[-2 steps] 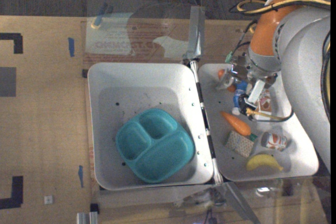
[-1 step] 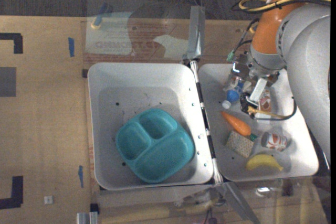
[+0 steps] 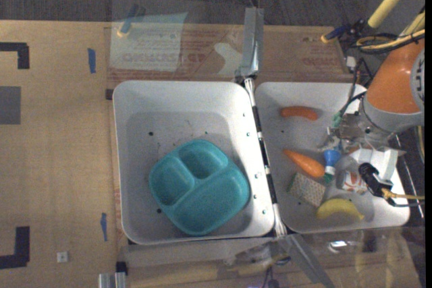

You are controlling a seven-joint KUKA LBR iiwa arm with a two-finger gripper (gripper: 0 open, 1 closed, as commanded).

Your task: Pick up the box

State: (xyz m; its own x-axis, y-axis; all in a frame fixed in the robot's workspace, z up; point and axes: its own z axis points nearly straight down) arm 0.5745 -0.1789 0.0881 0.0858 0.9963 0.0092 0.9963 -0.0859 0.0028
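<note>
White-and-orange box (image 3: 351, 179), partly hidden under arm, right bin (image 3: 297, 219)

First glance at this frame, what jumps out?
The teal divided plate lying alone in the left bin. Then the arm's orange band over the right bin, where a carrot, a banana and an orange sausage-like piece lie near the gripper.
</note>
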